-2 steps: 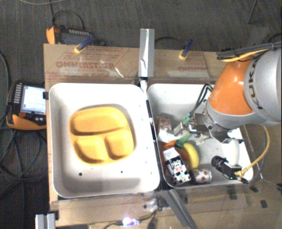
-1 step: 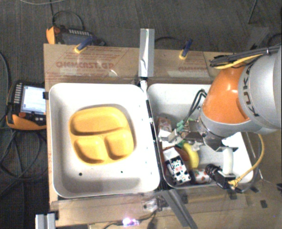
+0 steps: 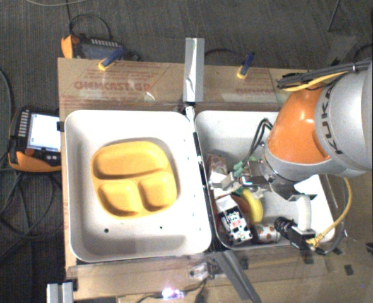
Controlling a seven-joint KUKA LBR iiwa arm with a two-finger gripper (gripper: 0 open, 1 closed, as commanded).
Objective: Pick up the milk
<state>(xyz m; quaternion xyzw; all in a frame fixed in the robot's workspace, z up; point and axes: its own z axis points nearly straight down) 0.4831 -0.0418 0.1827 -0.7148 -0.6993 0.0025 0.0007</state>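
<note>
Shallow white bin (image 3: 236, 128) under arm, cluttered | grey two-finger claw (image 3: 236, 183): open or closed, cannot tell | presumed milk, white printed carton (image 3: 232, 223), lies just below claw in view.

1. Left bin (image 3: 79, 232): plain white.
2. Divided tray (image 3: 136, 177) in the left bin: uniform yellow.
3. Right bin (image 3: 236, 122): white.
4. Banana-shaped item (image 3: 254, 207) in the right bin: yellow, with a dark tip.
5. Carton (image 3: 235, 223) beside it: white, with black and red print.
6. Small can (image 3: 266, 233): reddish with a pale pattern.
7. Arm (image 3: 337, 125): grey, with an orange band (image 3: 296, 131) and dark lettering.
8. Worktop (image 3: 129, 84): brown cardboard, with faded red print.
9. Two clamps (image 3: 110, 58) on the back edge: blue and yellow.
10. Handheld pendant (image 3: 35, 141) at the left: orange and black, with a bright white screen.
11. Floor (image 3: 22, 55): dark grey.
</note>
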